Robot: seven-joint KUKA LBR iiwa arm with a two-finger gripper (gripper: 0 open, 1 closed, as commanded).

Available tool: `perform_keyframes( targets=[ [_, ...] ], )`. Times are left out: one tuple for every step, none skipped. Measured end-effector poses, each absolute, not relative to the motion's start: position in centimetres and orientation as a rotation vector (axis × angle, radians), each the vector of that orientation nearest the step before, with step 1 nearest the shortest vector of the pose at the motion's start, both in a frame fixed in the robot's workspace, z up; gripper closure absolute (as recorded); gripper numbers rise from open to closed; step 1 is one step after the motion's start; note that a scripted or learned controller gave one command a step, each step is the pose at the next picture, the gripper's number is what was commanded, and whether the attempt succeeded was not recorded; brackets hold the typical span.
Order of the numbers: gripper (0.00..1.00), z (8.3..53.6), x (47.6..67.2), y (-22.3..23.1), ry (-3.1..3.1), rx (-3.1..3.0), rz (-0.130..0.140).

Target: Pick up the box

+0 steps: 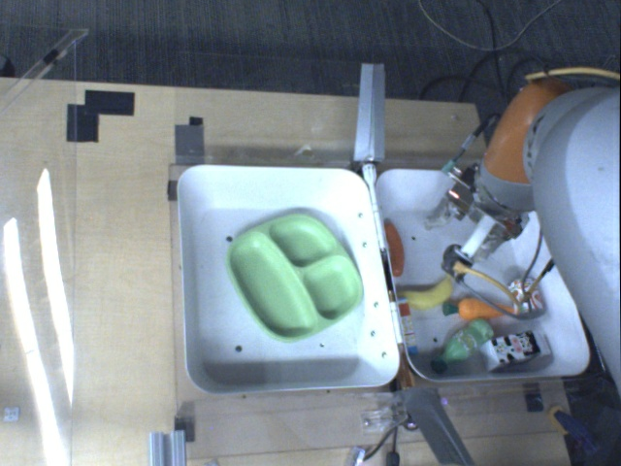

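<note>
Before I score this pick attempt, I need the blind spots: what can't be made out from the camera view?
- Box, near corner of the right bin: its markings are too small to read.
- Right bin's right side: covered by the arm.
- Orange-red item along that bin's left wall: partly behind the rim, so its identity is unclear.
- Green item beside the box: too blurred to name.

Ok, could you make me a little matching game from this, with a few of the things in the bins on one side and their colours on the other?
Things:
1. divided tray
2. banana
3. carrot
4. box

Colours:
A. orange
B. white with dark print
C. green
D. yellow

Pairs: 1-C, 2-D, 3-A, 4-B.
</note>
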State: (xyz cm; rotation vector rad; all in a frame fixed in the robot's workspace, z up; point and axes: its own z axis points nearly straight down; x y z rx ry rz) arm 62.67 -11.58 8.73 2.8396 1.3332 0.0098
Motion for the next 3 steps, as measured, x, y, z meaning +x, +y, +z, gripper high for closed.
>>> perform_keyframes(
  targets=[
    [1.00,10.1,63.0,-11.3,1.345,2.831,0.020],
    [0.00,10.1,63.0,-11.3,1.345,2.830,0.019],
    [0.00,10.5,60.2,-10.3,1.316,2.852,0.003]
  ],
)
